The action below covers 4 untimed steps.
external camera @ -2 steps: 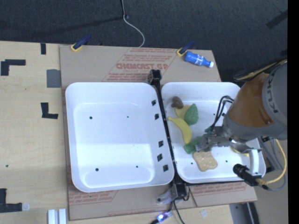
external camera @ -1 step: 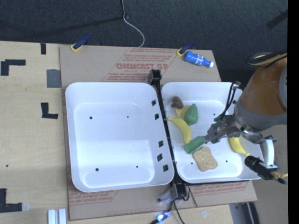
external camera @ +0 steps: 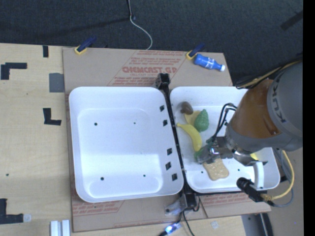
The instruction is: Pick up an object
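From my station I see the arm [external camera: 266, 114] leaning over the right bin [external camera: 275, 173], with the gripper [external camera: 209, 154] down low among the objects near the bin's front left. It sits just beside the lower end of the banana [external camera: 192, 134] and touching or nearly touching the tan cracker-like piece [external camera: 216, 170]. A green lump [external camera: 202, 120] and a small brown thing [external camera: 186, 107] lie farther back. I cannot tell the tool's state or whether it has anything. I judge the pick not yet done: nothing is lifted, and the left bin [external camera: 86, 146] waits.
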Each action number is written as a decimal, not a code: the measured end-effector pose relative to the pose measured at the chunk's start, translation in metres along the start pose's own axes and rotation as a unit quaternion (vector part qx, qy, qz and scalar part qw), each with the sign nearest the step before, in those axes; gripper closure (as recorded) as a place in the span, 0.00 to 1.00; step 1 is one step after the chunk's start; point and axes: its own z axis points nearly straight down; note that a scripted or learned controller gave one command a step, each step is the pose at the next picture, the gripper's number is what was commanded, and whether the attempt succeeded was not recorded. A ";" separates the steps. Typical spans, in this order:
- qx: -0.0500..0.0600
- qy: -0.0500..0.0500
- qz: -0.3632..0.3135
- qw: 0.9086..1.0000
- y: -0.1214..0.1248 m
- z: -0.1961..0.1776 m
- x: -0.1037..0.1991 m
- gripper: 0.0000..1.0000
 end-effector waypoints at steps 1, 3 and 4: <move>-0.001 0.000 0.000 1.000 0.000 -0.013 0.000 1.00; -0.016 -0.001 -0.004 1.000 0.187 -0.247 0.109 1.00; 0.001 0.000 -0.005 1.000 0.113 -0.183 0.200 1.00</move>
